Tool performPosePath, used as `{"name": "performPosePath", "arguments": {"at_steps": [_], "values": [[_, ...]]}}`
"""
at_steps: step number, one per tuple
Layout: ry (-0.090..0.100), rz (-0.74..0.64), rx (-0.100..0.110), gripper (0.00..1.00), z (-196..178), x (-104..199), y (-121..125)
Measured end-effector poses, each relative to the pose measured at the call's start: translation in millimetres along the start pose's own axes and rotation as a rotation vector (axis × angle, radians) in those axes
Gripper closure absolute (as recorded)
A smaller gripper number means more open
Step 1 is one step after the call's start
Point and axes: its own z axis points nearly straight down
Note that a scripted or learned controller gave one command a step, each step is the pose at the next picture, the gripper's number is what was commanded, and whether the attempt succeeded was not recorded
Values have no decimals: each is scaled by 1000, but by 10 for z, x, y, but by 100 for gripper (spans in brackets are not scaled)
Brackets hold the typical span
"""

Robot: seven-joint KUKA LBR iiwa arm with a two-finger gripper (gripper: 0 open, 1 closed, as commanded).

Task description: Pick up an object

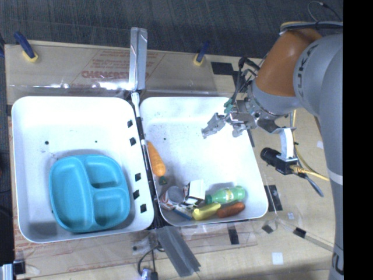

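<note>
My gripper point(225, 129) hangs over the upper right part of the right bin point(175, 112), open, with nothing between its two grey fingers point(211, 127). Below it, along the bin's front edge, lie a green bottle point(225, 194), a yellow piece point(206, 211) and a reddish-brown piece point(231, 209), packed close together. A small white block point(196, 188) and some mixed clutter point(173, 200) sit just left of them. An orange carrot point(155, 158) rests against the bin's left wall. The gripper is well above and apart from all of these.
The left bin point(35, 115) holds a blue divided tray point(89, 191) in its front half. A metal divider post point(138, 60) stands between the bins at the back. The arm and its cables point(285, 156) cross the right bin's right rim.
</note>
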Motion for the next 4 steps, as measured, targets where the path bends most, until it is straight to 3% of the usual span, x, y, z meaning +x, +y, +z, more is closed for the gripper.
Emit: {"name": "performPosePath", "arguments": {"at_steps": [1,2,4], "values": [[0,0,0,0,-1,0,0],[0,-27,1,0,1149,456,-247],[-1,-53,-3,0,1176,291,794]]}}
